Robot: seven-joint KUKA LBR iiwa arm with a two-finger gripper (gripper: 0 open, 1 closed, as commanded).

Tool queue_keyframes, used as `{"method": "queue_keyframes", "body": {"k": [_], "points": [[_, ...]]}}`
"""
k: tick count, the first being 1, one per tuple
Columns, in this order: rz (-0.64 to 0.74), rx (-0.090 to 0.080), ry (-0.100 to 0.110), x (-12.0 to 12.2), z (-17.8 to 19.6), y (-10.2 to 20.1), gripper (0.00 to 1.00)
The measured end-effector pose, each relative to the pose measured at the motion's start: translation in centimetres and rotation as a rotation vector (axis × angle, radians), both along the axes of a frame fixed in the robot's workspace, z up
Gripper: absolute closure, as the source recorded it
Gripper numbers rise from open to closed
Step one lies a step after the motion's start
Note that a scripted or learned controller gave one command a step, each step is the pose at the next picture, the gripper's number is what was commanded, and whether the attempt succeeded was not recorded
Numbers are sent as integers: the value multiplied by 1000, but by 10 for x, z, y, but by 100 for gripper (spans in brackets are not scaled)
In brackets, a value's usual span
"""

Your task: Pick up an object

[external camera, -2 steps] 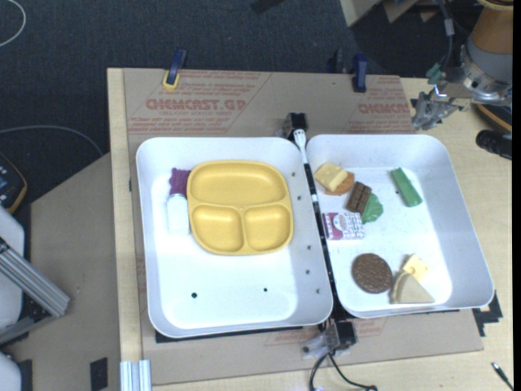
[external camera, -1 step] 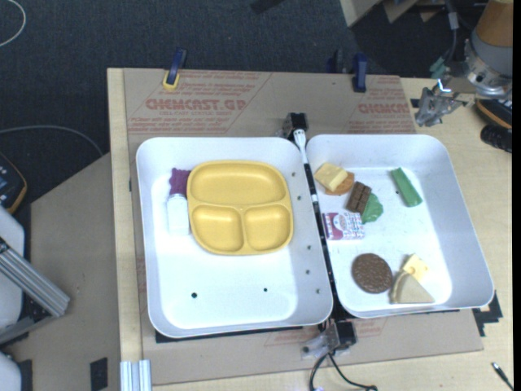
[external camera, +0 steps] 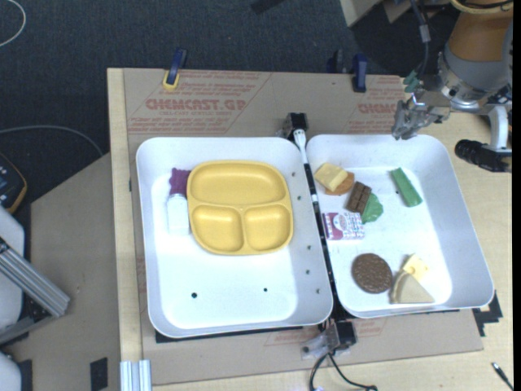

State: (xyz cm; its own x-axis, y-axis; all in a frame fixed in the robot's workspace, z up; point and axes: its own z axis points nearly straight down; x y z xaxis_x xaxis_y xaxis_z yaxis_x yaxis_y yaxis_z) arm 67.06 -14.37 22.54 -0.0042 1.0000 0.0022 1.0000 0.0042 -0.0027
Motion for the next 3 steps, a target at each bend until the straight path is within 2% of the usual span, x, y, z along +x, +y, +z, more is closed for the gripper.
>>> {"method": "queue_keyframes", "body": {"k": [1, 3], "points": [[1, 0, -1, -7, 9, 52, 100], [1, 1, 2, -36, -11, 148, 100]]}}
